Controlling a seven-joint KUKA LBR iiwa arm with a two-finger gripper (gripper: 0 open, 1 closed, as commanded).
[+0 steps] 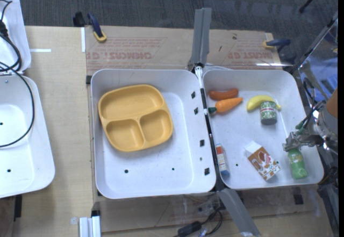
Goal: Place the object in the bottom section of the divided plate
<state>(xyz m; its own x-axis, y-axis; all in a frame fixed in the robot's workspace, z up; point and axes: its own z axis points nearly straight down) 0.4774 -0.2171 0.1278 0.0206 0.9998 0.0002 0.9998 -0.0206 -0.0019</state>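
A yellow divided plate (135, 117) lies in the left bin (150, 177), with one long section at the back and two smaller ones toward the front. My gripper (294, 143) reaches in at the right edge of the right bin (239, 139), just above the cap end of a green bottle (296, 165) lying there. Whether it touches the bottle is unclear. Other items in that bin are a brown-and-white carton (262, 160), a small can (268, 113), a banana (259, 101), a carrot (227, 105) and a sausage (223, 93).
A thin tube (221, 159) lies along the right bin's left wall. A grey divider post (201, 37) stands between the bins at the back. White equipment with a black cable (16, 123) sits at the far left.
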